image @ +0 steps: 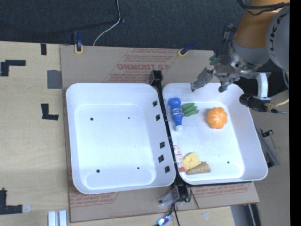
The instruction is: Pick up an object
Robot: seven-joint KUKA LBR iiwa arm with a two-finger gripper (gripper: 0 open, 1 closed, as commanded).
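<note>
- Four items in right bin (249, 140): bottle (175, 113), green piece (189, 109), orange (217, 117), cheese (191, 161).
- Gripper (210, 82) above bin's far rim, fingers spread wide, holding nothing.
- Step: approach. Next, likely: centre over orange, descend, close.

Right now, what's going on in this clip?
The arm's gripper hovers over the far edge of the right bin, fingers spread and holding nothing. Below it lie a blue bottle beside a green piece, an orange fruit, and a yellow cheese wedge with a tan piece near the front. No pick has happened yet.
</note>
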